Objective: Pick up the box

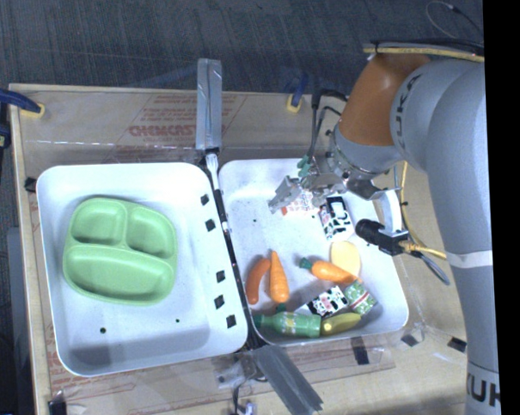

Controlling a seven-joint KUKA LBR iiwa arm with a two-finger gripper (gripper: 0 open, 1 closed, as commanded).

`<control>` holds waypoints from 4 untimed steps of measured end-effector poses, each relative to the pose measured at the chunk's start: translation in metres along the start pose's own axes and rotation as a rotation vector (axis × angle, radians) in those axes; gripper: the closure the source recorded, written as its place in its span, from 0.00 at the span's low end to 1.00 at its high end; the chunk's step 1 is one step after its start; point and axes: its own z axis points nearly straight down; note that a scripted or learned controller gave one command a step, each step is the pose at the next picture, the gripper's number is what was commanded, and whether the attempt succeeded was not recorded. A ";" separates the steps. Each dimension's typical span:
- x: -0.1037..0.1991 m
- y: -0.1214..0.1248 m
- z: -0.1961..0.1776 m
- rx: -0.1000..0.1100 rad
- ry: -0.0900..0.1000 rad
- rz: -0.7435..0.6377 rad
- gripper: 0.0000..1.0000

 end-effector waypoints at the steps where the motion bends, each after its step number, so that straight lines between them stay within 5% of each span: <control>1: -0.023 0.040 0.080 -0.011 -0.003 -0.025 0.00; 2: -0.024 0.042 0.070 -0.011 -0.007 -0.030 1.00; 3: -0.023 0.042 0.070 -0.010 -0.007 -0.031 0.00; 4: -0.025 0.047 -0.010 -0.003 0.000 0.204 0.00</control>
